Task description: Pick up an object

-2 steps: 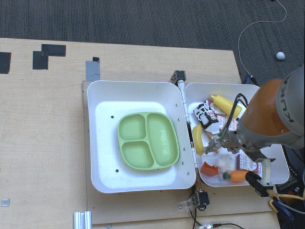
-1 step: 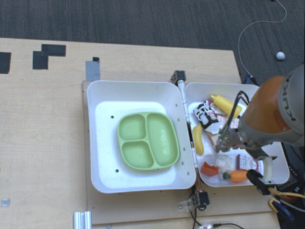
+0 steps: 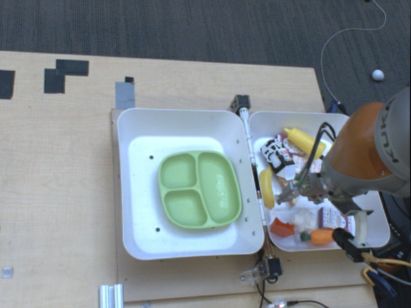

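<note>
Objects for picking lay heaped in the right bin, among them a banana against the bin's left wall, a yellow bottle near the back, a black-and-white patterned item, a red piece and a carrot toward the front. Camera view, from above at a slant: the arm reached in from the right and hung over the middle of this heap, its gripper low among the items, just beside the banana. Whether it was open or closed, or had hold of anything, could not be told, since the wrist and clutter hid that part. The step in hand appeared to be the descent or the closing on a target, probably the banana or a neighbouring pale item. The next move would call for a firm closure followed by a straight lift. Close packing of the items and the nearby bin wall could hinder a clean grasp. The left bin held a green divided plate, well apart from the work.
</note>
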Tool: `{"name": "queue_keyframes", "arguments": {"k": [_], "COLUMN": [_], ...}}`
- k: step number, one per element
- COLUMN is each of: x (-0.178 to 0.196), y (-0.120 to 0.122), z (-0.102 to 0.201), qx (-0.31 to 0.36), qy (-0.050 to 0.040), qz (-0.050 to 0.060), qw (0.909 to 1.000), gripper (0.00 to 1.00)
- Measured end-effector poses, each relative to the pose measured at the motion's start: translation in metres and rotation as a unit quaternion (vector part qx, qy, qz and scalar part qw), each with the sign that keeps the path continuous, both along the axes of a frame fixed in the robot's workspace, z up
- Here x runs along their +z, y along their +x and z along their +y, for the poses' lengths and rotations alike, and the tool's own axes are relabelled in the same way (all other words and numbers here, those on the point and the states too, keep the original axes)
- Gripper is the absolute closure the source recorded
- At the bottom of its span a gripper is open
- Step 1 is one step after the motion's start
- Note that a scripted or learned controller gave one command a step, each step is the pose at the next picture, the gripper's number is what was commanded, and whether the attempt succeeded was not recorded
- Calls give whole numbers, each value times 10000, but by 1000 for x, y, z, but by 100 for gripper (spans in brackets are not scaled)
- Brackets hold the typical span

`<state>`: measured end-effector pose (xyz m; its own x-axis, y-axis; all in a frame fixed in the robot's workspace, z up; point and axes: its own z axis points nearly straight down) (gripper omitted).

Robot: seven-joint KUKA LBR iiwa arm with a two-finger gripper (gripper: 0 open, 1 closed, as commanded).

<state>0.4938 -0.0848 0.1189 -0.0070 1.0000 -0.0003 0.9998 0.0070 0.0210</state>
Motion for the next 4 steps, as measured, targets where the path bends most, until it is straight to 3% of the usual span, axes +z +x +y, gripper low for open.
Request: {"name": "queue_keyframes", "arguments": {"k": [1,2,3,4], "x": [11,10,-32,-21], "y": [2,2,-5,-3], "z": [1,1,-2,-1], "qx": [18,14,-29,-18], "qy": [5,5,1,-4], "qz": [-22,-20,71,37], "qw": [10000,10000,10000,10000], "gripper": [100,0,0,100]}}
